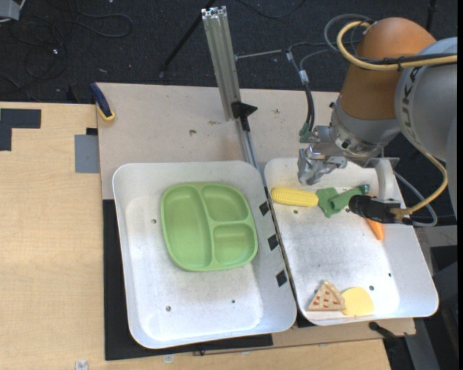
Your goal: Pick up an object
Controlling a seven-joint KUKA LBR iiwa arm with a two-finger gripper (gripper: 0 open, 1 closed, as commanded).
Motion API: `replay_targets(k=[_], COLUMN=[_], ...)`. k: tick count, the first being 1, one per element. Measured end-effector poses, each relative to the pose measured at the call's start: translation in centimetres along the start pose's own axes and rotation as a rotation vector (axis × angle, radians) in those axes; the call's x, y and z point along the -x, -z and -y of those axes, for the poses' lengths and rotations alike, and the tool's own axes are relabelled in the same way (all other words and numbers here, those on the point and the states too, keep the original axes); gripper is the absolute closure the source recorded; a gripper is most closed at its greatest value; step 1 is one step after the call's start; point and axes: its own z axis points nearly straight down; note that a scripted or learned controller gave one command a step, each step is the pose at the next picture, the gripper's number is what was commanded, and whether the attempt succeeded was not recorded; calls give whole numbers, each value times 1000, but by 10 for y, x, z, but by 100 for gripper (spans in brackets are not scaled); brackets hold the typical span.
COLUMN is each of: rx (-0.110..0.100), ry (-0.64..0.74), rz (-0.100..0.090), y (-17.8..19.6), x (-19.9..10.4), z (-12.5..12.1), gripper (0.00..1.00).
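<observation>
While our jaws [315,168] hang over the right bin [417,284], we cannot tell their state.
Below lies a corn cob [295,198]; the left bin [139,299] holds a green divided plate [209,227].

two bins [139,284], one plate [209,227], one corn [294,198]

A yellow corn cob [295,198] with green husk lay flat, perhaps touching the right bin's [417,303] far wall.

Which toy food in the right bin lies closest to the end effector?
The corn cob: it lies at the bin's far end, just below the end effector. The pizza slice lies at the near edge, and the carrot is farther right.
</observation>
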Motion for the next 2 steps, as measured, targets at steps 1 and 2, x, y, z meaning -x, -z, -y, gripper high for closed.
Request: replay_targets(k=[1,2], rx=[-1,2], ry=[1,1], rz=[0,0], y=[-15,-6], x=[-55,-107], z=[0,2], gripper=[100,100])
